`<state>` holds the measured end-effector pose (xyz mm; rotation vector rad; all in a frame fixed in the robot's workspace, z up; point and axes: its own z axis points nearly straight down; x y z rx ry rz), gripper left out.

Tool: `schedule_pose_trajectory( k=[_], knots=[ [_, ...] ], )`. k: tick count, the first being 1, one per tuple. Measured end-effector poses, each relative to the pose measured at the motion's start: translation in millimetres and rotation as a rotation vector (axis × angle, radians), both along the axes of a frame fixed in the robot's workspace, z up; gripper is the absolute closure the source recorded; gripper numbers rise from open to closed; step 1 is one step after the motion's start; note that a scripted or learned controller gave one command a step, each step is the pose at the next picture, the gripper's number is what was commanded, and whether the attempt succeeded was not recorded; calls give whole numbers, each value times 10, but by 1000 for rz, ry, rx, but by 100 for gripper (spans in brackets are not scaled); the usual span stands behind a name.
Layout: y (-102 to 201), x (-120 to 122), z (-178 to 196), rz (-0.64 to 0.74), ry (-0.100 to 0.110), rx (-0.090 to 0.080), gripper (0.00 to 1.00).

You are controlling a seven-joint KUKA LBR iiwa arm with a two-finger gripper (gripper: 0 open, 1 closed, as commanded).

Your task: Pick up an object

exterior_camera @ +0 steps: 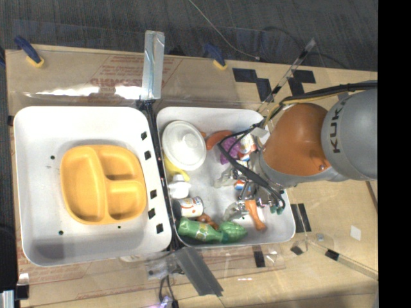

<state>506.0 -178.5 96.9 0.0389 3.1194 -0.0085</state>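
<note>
I have the grey arm (350, 133) reaching in from the right, its orange band (295, 149) hanging over the right-hand shallow white bin (282, 226). The two-finger gripper (247, 197) is down among the clutter in that bin, but cables and the wrist cover its tips, so I cannot tell how far it is parted or whether anything sits in it.

Right at the gripper there is a small orange carrot-shaped piece (257, 217), lying just below it toward the near wall. Further to the near side and a bit left lies a green leafy plastic toy (209, 231), along the bin's front edge. Left of the gripper stands a small white figure with orange markings (189, 205), and above that a little white bottle-like item (178, 188). Up and to the left, well away from the tool, a round white lidded bowl (184, 143) rests over something yellow (174, 169). Just above the gripper I make out a purple and white toy (239, 147) and an orange curved piece (218, 137).

Far to the left of the tool, the other white bin (38, 172) carries a yellow divided plastic tray (103, 183).
</note>
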Motion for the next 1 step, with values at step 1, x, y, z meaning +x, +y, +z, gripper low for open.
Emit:
schedule_pose_trajectory(
  k=[1],
  knots=[
    [16,3,96,8,4,1,100]
  ],
)
